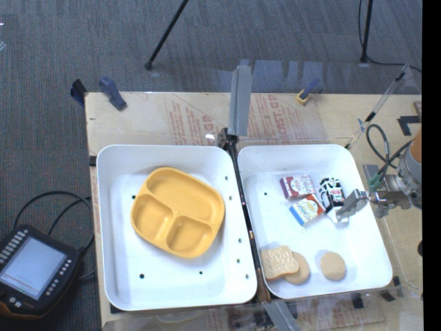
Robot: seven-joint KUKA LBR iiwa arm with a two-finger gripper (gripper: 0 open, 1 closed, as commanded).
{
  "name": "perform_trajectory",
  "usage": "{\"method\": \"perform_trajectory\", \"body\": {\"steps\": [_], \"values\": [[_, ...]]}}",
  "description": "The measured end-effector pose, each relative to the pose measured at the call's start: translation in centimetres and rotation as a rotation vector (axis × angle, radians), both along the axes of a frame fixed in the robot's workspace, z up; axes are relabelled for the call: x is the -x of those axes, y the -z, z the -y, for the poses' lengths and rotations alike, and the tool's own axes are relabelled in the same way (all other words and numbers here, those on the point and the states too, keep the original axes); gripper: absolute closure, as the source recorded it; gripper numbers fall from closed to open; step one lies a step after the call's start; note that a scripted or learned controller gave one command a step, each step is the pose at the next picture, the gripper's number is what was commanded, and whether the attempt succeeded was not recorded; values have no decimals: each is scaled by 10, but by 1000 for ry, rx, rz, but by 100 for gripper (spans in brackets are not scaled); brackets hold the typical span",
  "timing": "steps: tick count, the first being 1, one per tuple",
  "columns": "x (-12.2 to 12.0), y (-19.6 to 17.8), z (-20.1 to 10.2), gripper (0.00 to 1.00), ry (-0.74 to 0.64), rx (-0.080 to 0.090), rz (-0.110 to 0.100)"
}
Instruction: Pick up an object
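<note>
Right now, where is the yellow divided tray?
The yellow divided tray lies in the left white bin in the camera view, near its middle, across the divider from the right bin with the food items.

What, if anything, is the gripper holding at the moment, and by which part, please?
Nothing that can be seen. The gripper hovers at the right bin's right side, beside the black-and-white packet, with no object between its jaws.
</note>
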State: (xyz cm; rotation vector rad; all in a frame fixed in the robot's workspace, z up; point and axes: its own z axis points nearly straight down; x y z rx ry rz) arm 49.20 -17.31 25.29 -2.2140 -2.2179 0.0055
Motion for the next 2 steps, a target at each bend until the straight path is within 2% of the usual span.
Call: {"method": "perform_trajectory", "body": {"steps": [1, 2], "values": [[-84, 30, -16, 0, 71, 2, 2], [-121, 138, 12, 0, 62, 6, 19]]}}
